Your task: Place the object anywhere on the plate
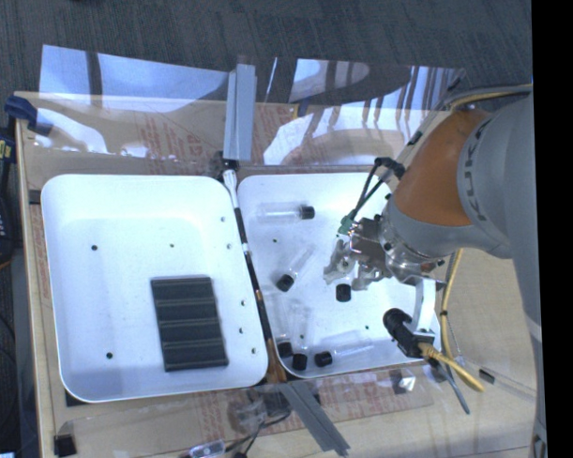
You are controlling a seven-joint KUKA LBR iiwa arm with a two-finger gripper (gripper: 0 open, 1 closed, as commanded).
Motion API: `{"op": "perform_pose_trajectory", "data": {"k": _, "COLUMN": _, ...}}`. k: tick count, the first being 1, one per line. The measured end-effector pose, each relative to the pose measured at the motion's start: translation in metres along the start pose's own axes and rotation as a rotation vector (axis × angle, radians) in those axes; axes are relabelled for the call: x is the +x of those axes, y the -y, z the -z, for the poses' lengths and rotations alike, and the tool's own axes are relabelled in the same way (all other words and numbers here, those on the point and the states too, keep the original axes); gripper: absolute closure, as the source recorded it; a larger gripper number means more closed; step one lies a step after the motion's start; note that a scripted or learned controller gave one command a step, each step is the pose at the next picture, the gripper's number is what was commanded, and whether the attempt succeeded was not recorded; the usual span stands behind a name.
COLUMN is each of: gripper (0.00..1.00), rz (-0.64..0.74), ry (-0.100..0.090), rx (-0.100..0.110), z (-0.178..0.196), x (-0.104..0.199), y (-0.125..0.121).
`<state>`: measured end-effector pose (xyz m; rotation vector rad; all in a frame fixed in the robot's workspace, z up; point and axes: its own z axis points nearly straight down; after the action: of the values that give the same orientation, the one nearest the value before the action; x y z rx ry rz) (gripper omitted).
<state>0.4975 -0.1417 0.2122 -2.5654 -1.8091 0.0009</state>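
the objects are clear vials with black caps, all in the right bin (404,360). i count about six: one vial lying near the top (284,212), cap to the right; one slanted vial mid-bin (293,270), cap at its lower left; one small dark-capped vial just under the gripper (343,292); one faint vial low in the bin (292,331), hard to make out; and a pair of caps close together at the bottom rim (312,358), one with a clear body stretching right. the count is unsure — the clear bodies nearly vanish against the white.

the plate (187,323) is a dark ribbed rectangle, one only, lying in the lower middle of the left bin (63,278). nothing rests on it.

two white bins, side by side, touching along their inner rims.

the gripper (349,263) hangs over the middle right of the right bin — metal parts and cables crowd it, and i cannot tell whether it is clenched or released, or whether the vial beneath it is in its grasp. the grey arm (491,169) with its orange band comes in from the right.
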Motion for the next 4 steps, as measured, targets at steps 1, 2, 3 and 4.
{"op": "perform_pose_trajectory", "data": {"k": 1, "gripper": 1.00, "rz": -0.024, "ry": 0.001, "rx": 0.003, "z": -0.022, "x": 0.058, "y": 0.011}}
{"op": "perform_pose_trajectory", "data": {"k": 2, "gripper": 1.00, "rz": -0.680, "ry": 0.001, "rx": 0.002, "z": 0.013, "x": 0.162, "y": 0.000}}
{"op": "perform_pose_trajectory", "data": {"k": 3, "gripper": 1.00, "rz": -0.950, "ry": 0.006, "rx": 0.002, "z": -0.077, "x": 0.249, "y": 0.021}}
{"op": "perform_pose_trajectory", "data": {"k": 4, "gripper": 1.00, "rz": -0.711, "ry": 0.001, "rx": 0.002, "z": -0.021, "x": 0.202, "y": -0.049}}
